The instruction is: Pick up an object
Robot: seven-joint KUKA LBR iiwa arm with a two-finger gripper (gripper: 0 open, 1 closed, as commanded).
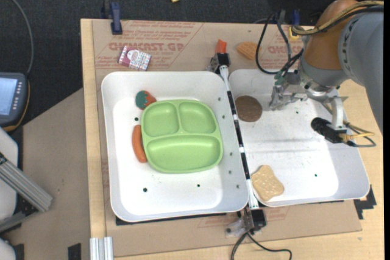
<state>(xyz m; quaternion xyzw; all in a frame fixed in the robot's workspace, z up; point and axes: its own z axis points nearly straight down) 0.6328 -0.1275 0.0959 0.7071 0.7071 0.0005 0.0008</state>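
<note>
One round brown cookie (248, 108) lies flat.

Just beside the metal-grey gripper (281, 96) lies a dark brown round cookie (248, 109) in a white bin (304, 182) speckled with small dark dots. Near it sits a pale tan cracker (267, 182). Well apart from it, a light green divided tray (181, 136) touches an orange sausage (139, 143) and a dark green piece with an orange edge (145, 98).
</note>
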